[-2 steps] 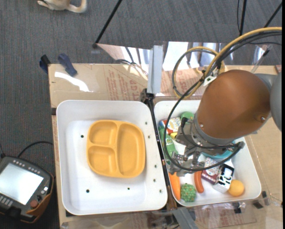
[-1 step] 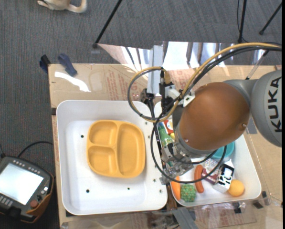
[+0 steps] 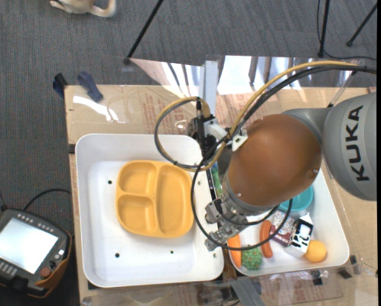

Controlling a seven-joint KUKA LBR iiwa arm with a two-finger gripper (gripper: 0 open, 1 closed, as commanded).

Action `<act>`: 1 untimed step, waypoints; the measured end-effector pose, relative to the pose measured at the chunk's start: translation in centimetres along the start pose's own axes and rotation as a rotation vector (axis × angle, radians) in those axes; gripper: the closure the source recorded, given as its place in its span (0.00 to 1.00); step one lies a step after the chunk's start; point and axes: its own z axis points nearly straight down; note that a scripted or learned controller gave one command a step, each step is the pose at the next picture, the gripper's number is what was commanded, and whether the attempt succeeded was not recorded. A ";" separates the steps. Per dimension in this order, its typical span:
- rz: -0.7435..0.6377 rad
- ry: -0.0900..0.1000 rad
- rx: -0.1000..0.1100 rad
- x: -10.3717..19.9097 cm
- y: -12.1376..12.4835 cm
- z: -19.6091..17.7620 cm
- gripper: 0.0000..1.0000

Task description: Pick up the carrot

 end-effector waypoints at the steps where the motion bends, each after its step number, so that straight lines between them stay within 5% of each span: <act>1: -0.078 -0.001 0.001 -2.6 -0.8 0.0 1.00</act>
